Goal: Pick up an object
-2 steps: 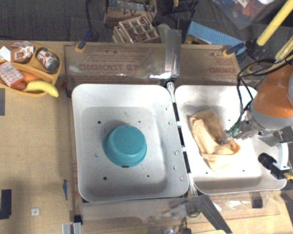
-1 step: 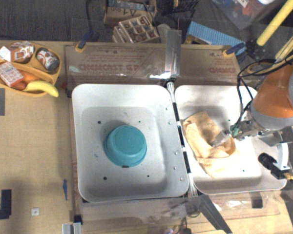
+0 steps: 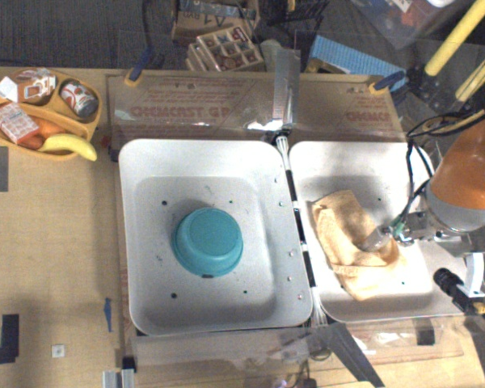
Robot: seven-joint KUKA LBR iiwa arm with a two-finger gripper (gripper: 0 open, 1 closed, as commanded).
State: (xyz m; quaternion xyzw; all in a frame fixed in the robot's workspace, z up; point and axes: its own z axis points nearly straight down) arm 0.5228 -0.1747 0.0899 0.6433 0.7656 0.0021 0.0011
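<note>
A: Camera view. Where does the task's thing lie?

B: A crumpled tan cloth, soft fabric, lies in the right-hand shallow white plastic bin, toward that bin's centre and near edge. Its long axis runs from the far left corner of the heap down to the near right, on a slant.

A: And the arm?

B: The grey arm with the orange band reaches in from the right. The two-finger gripper sits down at the cloth's right edge, touching the fabric or just above it; I cannot separate the two. The bulk of the cloth lies left of the gripper, toward the divider between the bins.

A: Finger state?

B: Cannot tell. The tip is small and blurred against the folds. No fabric is visibly lifted, so I judge the grasp not confirmed.

A: Other things, taking the cloth as landmark?

B: Well left of the cloth, in the other white bin, a teal round plastic bowl stands upside down, far from the gripper. Far left of the cloth, off the bins, an orange tray of toy food holds a yellow banana.

A: Obstructions?

B: None between gripper and cloth. A black cable hangs beside the arm, right of the cloth; likely harmless.
</note>
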